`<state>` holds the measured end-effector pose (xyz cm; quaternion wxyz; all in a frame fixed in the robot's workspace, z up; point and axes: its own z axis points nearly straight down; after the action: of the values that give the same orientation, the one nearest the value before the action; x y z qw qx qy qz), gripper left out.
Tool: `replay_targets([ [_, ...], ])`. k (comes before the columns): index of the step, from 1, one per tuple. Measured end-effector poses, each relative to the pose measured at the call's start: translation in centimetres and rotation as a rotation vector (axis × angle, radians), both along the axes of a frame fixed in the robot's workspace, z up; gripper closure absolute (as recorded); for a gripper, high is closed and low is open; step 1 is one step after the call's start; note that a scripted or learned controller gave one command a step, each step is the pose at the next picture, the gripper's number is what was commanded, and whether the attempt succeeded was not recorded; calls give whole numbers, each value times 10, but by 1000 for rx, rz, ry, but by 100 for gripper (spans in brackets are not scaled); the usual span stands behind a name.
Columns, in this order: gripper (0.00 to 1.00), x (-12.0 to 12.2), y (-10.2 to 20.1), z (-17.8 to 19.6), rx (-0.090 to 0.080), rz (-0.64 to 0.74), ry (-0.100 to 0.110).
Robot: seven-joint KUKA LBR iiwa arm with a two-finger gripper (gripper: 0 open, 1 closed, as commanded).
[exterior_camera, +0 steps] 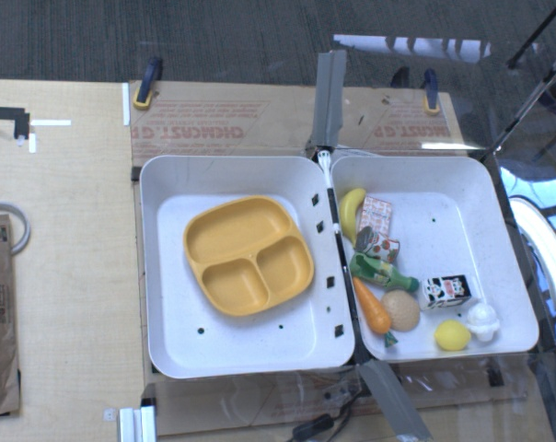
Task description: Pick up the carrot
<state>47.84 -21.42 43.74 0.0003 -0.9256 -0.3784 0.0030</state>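
Note:
The orange carrot [372, 308] with a green tip lies in the right bin [462, 201], close to its left wall and near the front. It slants from upper left to lower right. A tan round item [402, 312] touches its right side, and a green bottle-like toy [382, 273] lies just behind it.
The right bin also holds a yellow banana [352, 212], a small printed carton [375, 219], a black-and-white milk carton [445, 291], a lemon [452, 336] and a white item [482, 319]. A yellow divided plate [249, 254] sits in the left bin [167, 320].

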Motion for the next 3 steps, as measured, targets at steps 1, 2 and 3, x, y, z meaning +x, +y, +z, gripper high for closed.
replay_targets([
  [1,0,0,-3,2,-1,-316,0],
  [2,0,0,-8,-16,-1,-255,1],
  [3,0,0,-8,3,-3,-573,0],
])
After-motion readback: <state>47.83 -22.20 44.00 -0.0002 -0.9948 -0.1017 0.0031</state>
